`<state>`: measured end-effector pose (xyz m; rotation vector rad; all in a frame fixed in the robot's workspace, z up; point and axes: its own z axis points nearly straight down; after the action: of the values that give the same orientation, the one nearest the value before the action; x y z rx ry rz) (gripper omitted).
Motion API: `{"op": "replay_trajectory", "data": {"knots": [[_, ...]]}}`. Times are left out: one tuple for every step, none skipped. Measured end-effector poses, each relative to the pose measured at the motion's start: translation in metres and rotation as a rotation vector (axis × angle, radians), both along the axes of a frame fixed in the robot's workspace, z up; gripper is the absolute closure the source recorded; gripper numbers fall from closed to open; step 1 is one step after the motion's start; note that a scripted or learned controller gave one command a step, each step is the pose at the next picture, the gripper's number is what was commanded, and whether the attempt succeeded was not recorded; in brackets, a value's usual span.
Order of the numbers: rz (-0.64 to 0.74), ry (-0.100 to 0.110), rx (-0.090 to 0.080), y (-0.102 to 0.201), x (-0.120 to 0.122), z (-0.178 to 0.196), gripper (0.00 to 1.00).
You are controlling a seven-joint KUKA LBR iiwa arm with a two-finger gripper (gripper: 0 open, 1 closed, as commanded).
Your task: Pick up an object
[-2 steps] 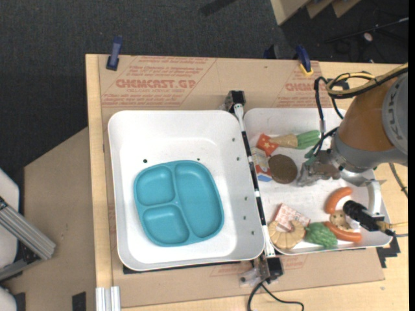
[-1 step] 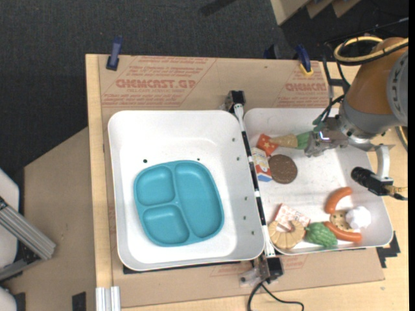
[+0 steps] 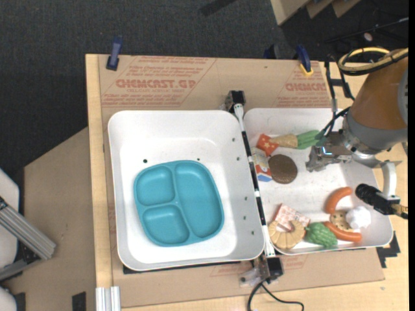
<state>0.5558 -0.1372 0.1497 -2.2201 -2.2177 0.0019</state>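
Observation:
The right white bin (image 3: 295, 118) holds several toy foods. A brown round patty (image 3: 283, 169) lies near its left wall, with a small red, white and blue piece (image 3: 261, 171) beside it. Behind them lie a red piece (image 3: 266, 142) and a pale vegetable with a green top (image 3: 297, 139). At the front are a beige and pink sandwich (image 3: 288, 225), a green piece (image 3: 321, 234), an orange sausage (image 3: 337, 199) and a white ball (image 3: 358, 218). My gripper (image 3: 319, 157) hangs low over the bin's middle, just right of the patty and below the green top.
The left white bin (image 3: 126, 131) holds a teal plate (image 3: 178, 201) with three compartments. A black divider (image 3: 249, 167) runs between the bins. The grey and orange arm (image 3: 379, 109) covers the right bin's far right corner. Blue clamps (image 3: 115, 52) sit on the bench's back edge.

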Motion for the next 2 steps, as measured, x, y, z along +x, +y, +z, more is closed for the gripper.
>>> {"op": "replay_trajectory", "data": {"knots": [[0.004,-0.009,-0.003,0.004,0.053,0.017,1.00],[-0.001,0.005,0.001,0.008,-0.012,-0.012,1.00]]}}
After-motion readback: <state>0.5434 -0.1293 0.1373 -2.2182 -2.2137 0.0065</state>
